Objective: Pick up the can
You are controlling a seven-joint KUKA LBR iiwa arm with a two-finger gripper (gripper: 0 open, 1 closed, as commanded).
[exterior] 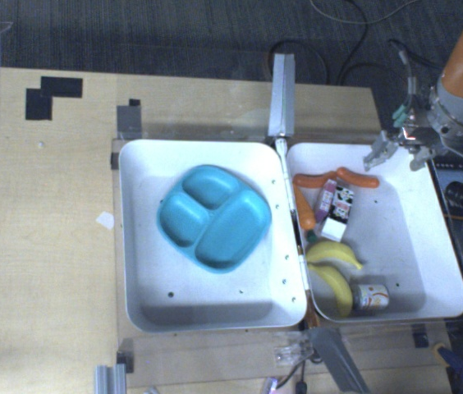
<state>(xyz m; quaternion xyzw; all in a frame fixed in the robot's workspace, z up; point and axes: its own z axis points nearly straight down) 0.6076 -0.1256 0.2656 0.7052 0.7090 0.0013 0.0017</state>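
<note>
The can lies on its side at the front of the right bin, silver with a red and dark label, touching the end of a banana. My gripper hangs over the bin's back right corner, well behind the can. Its two fingers are spread apart with nothing between them, so it is open.
In the right bin lie a second banana, an orange hot dog, a carrot, a purple packet and a black-and-white box. The left bin holds a blue divided plate. A metal post stands between the bins.
</note>
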